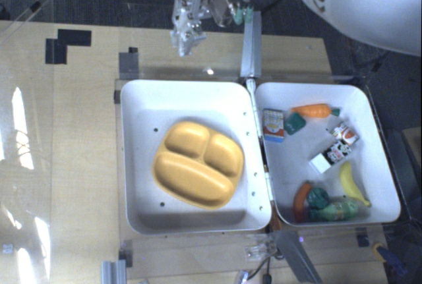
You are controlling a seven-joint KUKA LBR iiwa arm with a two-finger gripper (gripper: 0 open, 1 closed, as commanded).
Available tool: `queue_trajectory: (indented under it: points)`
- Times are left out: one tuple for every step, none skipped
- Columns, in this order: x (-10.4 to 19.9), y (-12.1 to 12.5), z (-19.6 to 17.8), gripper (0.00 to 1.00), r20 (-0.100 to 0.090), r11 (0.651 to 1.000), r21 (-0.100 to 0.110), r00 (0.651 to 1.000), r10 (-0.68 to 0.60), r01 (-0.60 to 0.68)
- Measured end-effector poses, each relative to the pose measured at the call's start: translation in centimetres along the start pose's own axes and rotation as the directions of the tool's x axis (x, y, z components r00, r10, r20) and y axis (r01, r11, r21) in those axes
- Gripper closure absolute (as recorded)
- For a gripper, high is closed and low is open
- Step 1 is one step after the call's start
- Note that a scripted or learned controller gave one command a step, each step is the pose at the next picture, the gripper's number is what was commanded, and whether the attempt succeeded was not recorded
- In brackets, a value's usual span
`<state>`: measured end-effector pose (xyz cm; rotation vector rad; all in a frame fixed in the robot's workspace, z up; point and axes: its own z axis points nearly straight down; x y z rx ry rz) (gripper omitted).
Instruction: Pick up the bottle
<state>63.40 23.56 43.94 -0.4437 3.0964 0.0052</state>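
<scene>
A green bottle (337, 210) lies on its side at the front edge of the right bin (379, 138), its cap end toward a dark green lump (318, 198). A small black-and-white patterned bottle or carton (337, 146) lies tilted in the middle of the same bin. My gripper (186, 45) hangs over the wooden bench behind the left bin (132, 164), far from both bottles, with nothing seen in it.
The left bin holds a yellow divided plate (198, 163). In the right bin lie a carrot (310, 111), a small box (273, 124), a green piece (295, 122), a banana (353, 184) and an orange-red item (302, 200). A metal post (250, 45) stands between the bins' back corners.
</scene>
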Motion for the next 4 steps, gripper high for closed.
queue_trajectory:
  points:
    - [-0.1,0.1,-1.4,1.0,0.012,1.0,-0.001,1.0,-0.001,0.001]
    - [-0.3,0.1,-2.7,1.0,0.025,1.0,-0.002,1.0,-0.002,0.002]
    - [-0.9,-0.3,5.0,1.0,-0.004,0.994,-0.001,0.994,-0.107,0.107]
    - [-3.3,-0.9,0.0,1.0,0.002,0.814,-0.002,0.814,-0.58,0.58]
